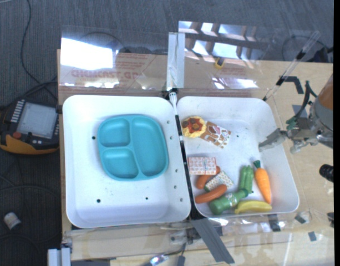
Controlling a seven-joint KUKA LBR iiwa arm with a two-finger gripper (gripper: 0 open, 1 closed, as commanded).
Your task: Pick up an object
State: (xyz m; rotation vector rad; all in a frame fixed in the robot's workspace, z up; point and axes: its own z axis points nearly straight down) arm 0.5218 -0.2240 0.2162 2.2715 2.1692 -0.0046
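The right bin (236, 107) holds several toy foods. At its back left lie a round yellow and red toy (193, 126) and a patterned packet (217, 134). Further forward are a pink checked box (202, 164), a red sausage (211, 194), a green pickle (245, 177), an orange carrot (262, 183) and a yellow banana (253, 206). My gripper (283, 143) hangs over the bin's right rim, above and behind the carrot. It is open with nothing between its fingers, and one grey finger (269, 140) points down-left into the bin.
A blue divided plate (132, 147) lies in the left bin (81, 193). Clear plastic sheeting (214, 49) stands behind both bins. A handheld controller (31, 126) rests on the floor at left. The back middle of the right bin is bare.
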